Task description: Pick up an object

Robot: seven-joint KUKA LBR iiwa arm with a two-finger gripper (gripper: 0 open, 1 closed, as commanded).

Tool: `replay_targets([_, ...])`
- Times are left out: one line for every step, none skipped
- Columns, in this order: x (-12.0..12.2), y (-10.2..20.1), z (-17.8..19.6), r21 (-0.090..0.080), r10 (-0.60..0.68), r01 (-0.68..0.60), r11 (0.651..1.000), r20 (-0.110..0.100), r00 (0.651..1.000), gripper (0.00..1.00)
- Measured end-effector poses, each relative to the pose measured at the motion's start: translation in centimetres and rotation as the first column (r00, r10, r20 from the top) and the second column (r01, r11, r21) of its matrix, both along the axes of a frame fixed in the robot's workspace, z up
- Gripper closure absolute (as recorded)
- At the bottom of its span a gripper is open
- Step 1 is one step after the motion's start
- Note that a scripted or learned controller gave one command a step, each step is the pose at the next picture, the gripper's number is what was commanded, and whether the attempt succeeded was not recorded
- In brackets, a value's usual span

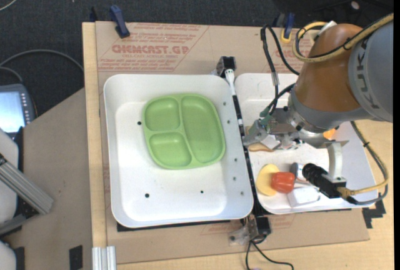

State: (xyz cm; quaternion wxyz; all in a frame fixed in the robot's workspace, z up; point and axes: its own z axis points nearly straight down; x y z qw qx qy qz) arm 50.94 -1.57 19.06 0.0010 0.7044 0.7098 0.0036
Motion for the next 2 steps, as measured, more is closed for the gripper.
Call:
replay_targets([-3.19, -1.00, -0.61, -0.002, -0.010, 0.010, 1.000, -0.012, 1.000, 0.00])
replay_targets([-3.03, -0.24, -0.61, -0.003, -0.007, 0.007, 1.000, -0.008, 1.000, 0.00])
